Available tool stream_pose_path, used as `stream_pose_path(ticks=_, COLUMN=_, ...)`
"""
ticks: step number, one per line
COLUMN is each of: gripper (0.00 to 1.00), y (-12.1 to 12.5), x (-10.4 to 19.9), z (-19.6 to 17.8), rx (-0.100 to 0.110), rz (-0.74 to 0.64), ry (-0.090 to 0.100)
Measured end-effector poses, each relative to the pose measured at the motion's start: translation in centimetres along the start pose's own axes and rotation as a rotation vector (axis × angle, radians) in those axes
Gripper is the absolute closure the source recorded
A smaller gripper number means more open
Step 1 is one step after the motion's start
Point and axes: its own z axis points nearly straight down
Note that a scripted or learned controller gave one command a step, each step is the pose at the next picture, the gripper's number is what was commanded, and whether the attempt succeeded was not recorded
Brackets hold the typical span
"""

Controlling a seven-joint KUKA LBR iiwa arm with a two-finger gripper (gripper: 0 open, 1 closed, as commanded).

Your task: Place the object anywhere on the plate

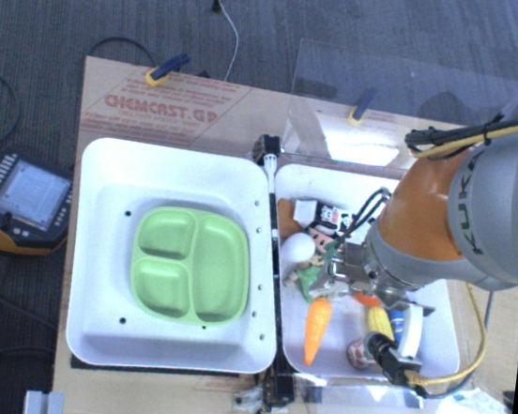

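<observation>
The hand (337,276), its grip impossible to tell, hung low in the right bin (447,321) among the carrot (317,328) and egg (297,249), while the green plate (192,264), at nine o'clock, apparently awaited any object.

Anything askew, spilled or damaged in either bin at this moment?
Nothing stands out. The green plate sits flat in the left bin with bare compartments. The carrot, white egg and other small items lie loosely jumbled in the right bin, where the arm's wrist hangs above them. No spill or breakage is visible.
</observation>
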Motion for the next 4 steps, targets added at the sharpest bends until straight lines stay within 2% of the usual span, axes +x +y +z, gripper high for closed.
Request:
stream_pose_path(ticks=1, gripper=1.0, y=-0.5, x=10.7, z=0.1, rx=0.002, rz=0.327, ry=-0.001)
stream_pose_path(ticks=2, gripper=0.0, y=-0.5, x=10.5, z=0.0, rx=0.001, rz=0.33, ry=-0.002)
stream_pose_path(ticks=3, gripper=1.0, y=-0.6, x=10.5, z=-0.8, rx=0.007, rz=0.329, ry=-0.006)
stream_pose_path(ticks=4, gripper=1.0, y=-0.7, x=10.4, z=-1.5, rx=0.014, rz=0.327, ry=-0.011)
